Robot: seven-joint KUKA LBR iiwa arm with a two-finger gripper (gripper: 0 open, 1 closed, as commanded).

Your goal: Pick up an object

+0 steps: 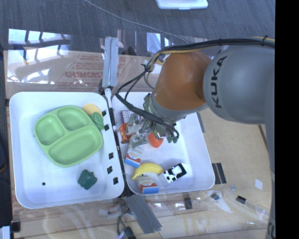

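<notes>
Dark grey carpet [56, 14] with a fine ribbed weave covers the floor along the top. Above it, at the upper edge, sits part of a white rectangular fixture [181, 3]. The bench top [243, 140] is pale wood, showing at right and along the bottom. A clear plastic sheet [60, 70] lies behind the bins, catching bright bluish window-like reflections [32, 42] and faint red printed lettering. A grey metal upright [110, 60] rises at the middle. Small black clips [240, 200] and grey tape [142, 212] mark the front edge

Arm [219, 79] hides right bin's [198, 158] back half; claw [142, 135] finger gap indistinct amid clutter.
</notes>
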